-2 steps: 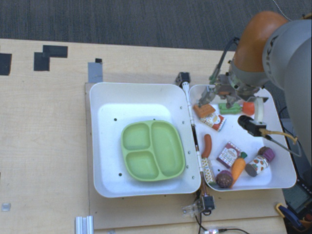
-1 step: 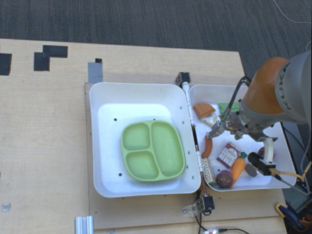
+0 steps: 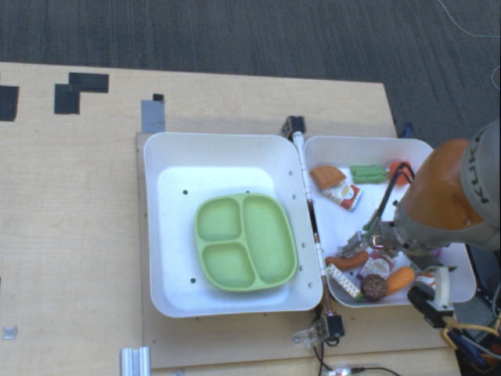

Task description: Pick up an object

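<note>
While the arm (image 3: 450, 198) reaches in from three o'clock over the right bin (image 3: 415, 149), its hand (image 3: 362, 245) hangs low among the toy food at that bin's six o'clock, just above a sausage (image 3: 348, 261); whether it grips anything, I cannot tell. A carrot (image 3: 401, 279) lies nearby. At nine o'clock, the left bin (image 3: 160, 210) holds a green tray (image 3: 246, 242).

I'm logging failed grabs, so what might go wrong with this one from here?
1. The pincer is low over a tight heap of toy food in the right bin, so it may nudge several pieces or close on none.
2. It works close to the divider beside the left bin, where pieces could wedge against the wall.
</note>
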Controlling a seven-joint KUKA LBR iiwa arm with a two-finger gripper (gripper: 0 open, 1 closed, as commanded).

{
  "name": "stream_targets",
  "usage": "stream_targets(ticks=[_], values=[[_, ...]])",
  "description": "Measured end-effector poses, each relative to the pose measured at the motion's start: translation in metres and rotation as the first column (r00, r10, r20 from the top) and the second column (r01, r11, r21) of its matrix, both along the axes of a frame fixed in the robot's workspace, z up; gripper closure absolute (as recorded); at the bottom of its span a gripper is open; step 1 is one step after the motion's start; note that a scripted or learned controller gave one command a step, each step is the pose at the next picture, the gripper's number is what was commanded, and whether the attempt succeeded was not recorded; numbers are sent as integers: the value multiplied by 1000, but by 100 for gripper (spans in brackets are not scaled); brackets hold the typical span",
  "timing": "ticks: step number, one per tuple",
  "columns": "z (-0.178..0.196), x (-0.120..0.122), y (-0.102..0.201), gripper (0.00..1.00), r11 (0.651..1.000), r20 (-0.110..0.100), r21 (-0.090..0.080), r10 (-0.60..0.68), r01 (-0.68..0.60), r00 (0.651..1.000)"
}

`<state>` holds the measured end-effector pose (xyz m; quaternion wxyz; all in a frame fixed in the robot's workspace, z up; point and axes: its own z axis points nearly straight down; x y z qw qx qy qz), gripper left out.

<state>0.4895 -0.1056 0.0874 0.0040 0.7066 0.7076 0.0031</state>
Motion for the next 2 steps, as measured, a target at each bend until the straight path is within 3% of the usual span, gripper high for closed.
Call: stream_targets(ticks=[1,2], values=[[11,2,0,100,1000,7,-1,0,0,1000],[98,107,31,100,1000,-4,2,3,-3,1000]])
